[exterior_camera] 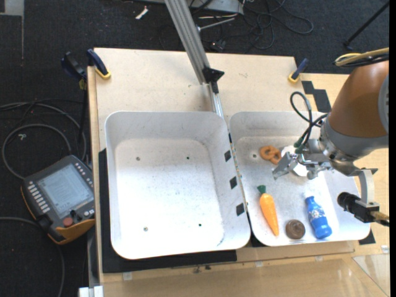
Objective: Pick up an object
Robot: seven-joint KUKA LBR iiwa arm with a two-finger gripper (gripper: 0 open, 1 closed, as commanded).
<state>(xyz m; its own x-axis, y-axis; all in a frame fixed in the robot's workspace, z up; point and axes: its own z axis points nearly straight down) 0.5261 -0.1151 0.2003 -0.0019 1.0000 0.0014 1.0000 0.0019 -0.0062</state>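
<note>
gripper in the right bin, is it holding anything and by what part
Nothing is held. The two-finger gripper hangs open over the right white bin, beside the small orange pretzel-shaped toy, with nothing between its fingers.

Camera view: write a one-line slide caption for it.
KUKA arm's gripper hovers in the right bin beside a pretzel, with a toy carrot, brown disc and blue bottle nearby.

Bins (164, 129): white plastic, smooth, matt, speckled with dark flecks. Bench (161, 79): pale wood board, matt, lightly scuffed. Gripper (296, 166): bare metal, dull shine. Arm (365, 98): orange band glossy. Carrot (269, 214): orange plastic, smooth, slight gloss. Bottle (317, 216): blue plastic, glossy. Brown disc (296, 229): matt. Floor (43, 73): dark, rough carpet.
</note>
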